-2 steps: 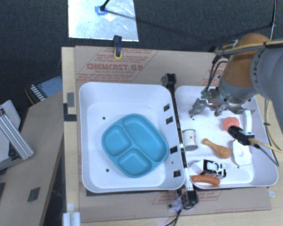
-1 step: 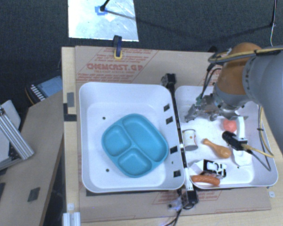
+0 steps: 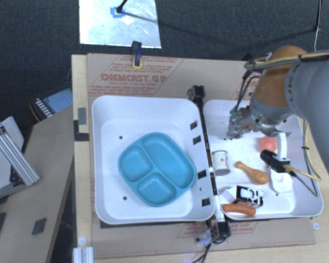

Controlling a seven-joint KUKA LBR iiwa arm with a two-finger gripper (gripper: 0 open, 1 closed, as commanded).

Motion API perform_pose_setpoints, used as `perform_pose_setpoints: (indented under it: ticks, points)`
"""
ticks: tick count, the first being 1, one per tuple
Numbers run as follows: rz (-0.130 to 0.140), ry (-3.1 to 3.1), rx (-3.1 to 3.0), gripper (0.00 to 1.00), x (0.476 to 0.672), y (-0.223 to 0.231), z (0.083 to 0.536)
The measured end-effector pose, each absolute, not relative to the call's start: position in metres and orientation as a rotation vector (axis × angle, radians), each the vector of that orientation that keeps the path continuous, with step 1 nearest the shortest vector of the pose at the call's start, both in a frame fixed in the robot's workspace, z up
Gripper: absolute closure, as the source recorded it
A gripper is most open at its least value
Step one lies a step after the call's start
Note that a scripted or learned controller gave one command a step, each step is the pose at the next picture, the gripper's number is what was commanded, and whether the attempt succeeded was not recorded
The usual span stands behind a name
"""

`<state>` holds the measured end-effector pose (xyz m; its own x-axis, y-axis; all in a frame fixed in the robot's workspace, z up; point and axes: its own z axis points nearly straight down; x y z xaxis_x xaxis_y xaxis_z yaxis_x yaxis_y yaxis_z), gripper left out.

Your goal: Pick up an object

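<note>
Several items, a pink block (image 3: 268,144) nearest, crowd the tool (image 3: 237,129); grip state unclear.

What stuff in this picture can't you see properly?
- The claw, camera view: too small and blurry to tell how its tips stand.
- The pink thing: the arm covers part of it.
- The right bin: the arm hides its far corner.
- The small black and white item: too tiny to tell what it is.
</note>
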<state>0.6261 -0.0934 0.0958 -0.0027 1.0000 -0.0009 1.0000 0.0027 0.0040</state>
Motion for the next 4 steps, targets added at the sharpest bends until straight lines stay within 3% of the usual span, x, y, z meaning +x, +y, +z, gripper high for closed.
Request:
perform_pose_setpoints:
  ticks: [3, 4]
  points:
    - [0.007, 2.223, 2.21, 1.0, 0.637, -0.102, 0.261]
    - [0.004, 2.232, 2.211, 1.0, 0.633, -0.044, 0.246]
